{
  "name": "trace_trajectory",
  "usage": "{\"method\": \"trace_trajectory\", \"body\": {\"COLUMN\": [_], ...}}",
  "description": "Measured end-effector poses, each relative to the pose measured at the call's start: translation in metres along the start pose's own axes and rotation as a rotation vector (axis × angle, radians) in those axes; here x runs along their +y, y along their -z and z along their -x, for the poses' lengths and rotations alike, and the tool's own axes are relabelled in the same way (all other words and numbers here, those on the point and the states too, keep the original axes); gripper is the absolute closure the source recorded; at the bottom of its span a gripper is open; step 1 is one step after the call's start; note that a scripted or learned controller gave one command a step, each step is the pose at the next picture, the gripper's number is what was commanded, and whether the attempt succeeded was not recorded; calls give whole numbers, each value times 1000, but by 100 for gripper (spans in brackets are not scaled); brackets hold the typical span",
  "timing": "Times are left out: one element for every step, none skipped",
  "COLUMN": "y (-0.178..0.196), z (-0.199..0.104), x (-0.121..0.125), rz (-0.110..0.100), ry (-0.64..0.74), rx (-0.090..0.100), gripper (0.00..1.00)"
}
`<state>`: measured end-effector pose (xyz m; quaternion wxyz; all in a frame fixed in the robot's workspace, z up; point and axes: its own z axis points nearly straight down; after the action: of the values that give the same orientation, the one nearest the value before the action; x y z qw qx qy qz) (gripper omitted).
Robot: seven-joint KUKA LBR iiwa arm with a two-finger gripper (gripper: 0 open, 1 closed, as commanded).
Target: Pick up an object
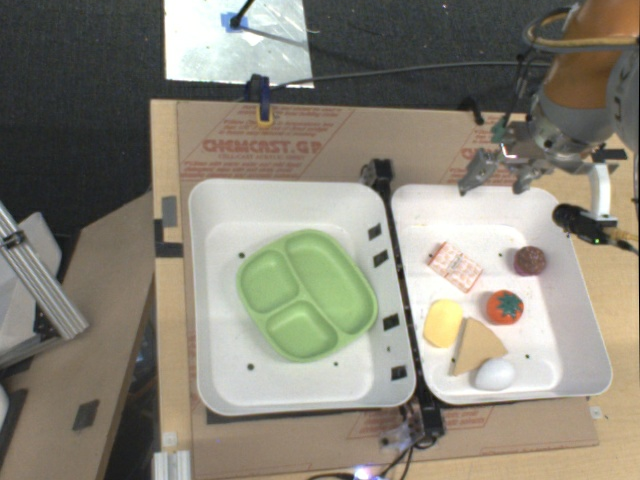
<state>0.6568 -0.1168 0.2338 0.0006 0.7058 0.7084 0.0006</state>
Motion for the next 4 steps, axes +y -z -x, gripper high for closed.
{"method": "trace_trajectory", "body": {"y": [-63,-106,-151,-137], "z": [1,-5,-5,-5], "x": [1,-2,-2,0], "rz": [-5,-3,-3,3], "ry": [-2,0,1,1], "rx": [0,0,0,-1], "gripper": [0,0,0,100]}}
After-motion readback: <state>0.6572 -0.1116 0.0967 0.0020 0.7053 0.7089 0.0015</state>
